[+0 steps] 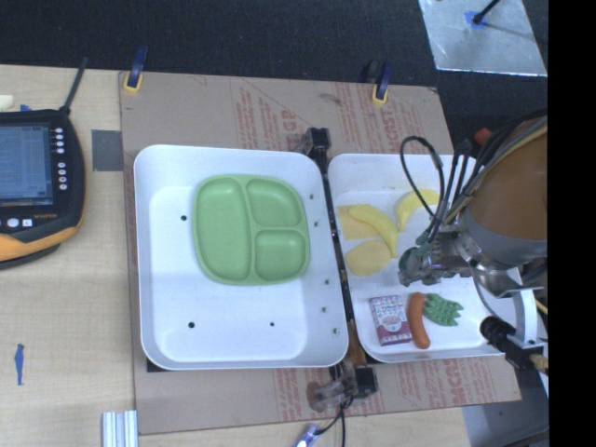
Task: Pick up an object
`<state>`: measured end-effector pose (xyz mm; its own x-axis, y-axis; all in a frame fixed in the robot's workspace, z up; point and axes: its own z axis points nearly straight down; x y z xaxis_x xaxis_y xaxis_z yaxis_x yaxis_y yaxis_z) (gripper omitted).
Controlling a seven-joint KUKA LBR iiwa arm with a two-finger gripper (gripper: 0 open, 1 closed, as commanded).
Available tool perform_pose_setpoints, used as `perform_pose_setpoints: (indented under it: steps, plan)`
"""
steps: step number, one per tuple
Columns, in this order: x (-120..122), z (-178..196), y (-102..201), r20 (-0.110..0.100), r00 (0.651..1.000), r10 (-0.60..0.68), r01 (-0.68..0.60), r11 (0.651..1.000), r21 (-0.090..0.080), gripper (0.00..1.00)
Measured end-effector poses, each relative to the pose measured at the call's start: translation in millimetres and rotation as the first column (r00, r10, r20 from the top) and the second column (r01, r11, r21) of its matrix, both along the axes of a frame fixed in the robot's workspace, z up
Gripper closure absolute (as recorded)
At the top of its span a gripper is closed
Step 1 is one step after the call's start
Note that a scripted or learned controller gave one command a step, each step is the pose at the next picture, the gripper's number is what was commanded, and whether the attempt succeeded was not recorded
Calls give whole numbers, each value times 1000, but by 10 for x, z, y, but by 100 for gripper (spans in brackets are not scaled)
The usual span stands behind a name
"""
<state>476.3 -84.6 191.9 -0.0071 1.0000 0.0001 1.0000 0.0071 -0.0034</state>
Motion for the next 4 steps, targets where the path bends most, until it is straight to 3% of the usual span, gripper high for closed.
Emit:
perform_pose_setpoints:
  steps: [1, 2, 3, 4]
  plan:
    - [1044, 128, 84, 1, 1000, -4, 4, 1000, 0, 100]
    - [1043, 127, 82, 1, 1000, -4, 4, 1000, 0, 0]
    - [366, -438, -462, -3, 1000, -3, 3, 1000, -1, 0]
    - [4, -916, -571, 3, 1000, -2, 2, 1000, 0, 0]
